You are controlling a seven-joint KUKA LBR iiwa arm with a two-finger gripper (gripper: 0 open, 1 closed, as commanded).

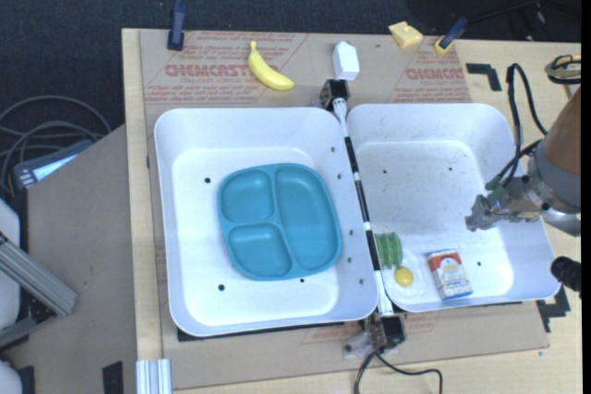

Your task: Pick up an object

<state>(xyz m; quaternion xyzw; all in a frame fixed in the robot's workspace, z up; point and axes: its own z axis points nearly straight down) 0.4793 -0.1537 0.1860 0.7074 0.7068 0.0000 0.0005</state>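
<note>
The claw (482, 215) hangs over the right-hand part of the right bin (420, 120), near that bin's right wall, on the end of the grey arm (559, 171) that reaches in from the right. It shows as a small grey cluster of metal with a greenish spot on top; whether it stands open or closed cannot be told from this angle, and nothing can be seen between its tips. Nor can it be told whether it touches the bin floor beneath it.

Taking the right bin as the landmark: three small things lie along its front edge. A small carton (448, 274) with a red and white top and a blue side lies toward the front right, in front of the claw and apart from it. A little yellow ball (404, 276) sits at the front left, and just behind it a green vegetable-like piece (390, 248) lies close against the bin's left wall.

Left of the right bin, touching it along a shared rim, is the left bin (185, 138), which holds a blue divided plate (277, 221) with three compartments. Behind the bins, on the counter (148, 226), lie a yellow banana (266, 69), a white block (346, 60) and a yellow wedge (404, 35).
</note>
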